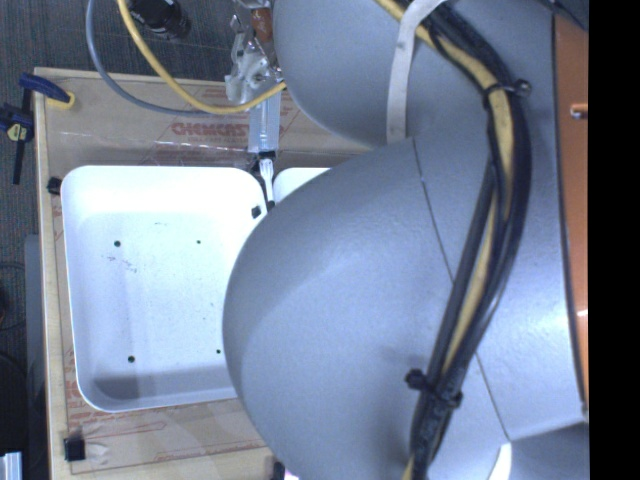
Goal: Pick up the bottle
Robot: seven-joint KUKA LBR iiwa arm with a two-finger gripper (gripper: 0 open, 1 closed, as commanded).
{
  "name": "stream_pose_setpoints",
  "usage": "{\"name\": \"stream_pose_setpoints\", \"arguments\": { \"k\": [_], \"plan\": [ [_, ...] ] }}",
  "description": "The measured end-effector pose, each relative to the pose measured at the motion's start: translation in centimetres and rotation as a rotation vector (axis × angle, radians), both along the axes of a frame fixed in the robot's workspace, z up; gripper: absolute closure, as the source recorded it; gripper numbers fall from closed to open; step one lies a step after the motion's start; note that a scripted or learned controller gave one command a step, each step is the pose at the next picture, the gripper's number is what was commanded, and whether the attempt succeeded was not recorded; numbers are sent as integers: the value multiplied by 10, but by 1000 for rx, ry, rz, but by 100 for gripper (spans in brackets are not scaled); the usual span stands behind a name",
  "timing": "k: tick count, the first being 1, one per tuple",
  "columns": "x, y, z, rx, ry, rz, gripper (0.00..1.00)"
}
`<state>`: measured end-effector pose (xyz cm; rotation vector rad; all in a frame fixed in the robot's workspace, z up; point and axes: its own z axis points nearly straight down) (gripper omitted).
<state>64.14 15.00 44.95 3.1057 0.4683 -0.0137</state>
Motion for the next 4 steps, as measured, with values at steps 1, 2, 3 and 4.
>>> {"name": "stream_pose_setpoints", "arguments": {
  "k": [1,2,3,4],
  "plan": [
    [0,0,9,-1,2,4,100],
    [0,1,17,-3,5,7,100],
    [0,1,25,-5,8,11,100],
    [0,2,33,-7,12,15,100]
  ]
}}
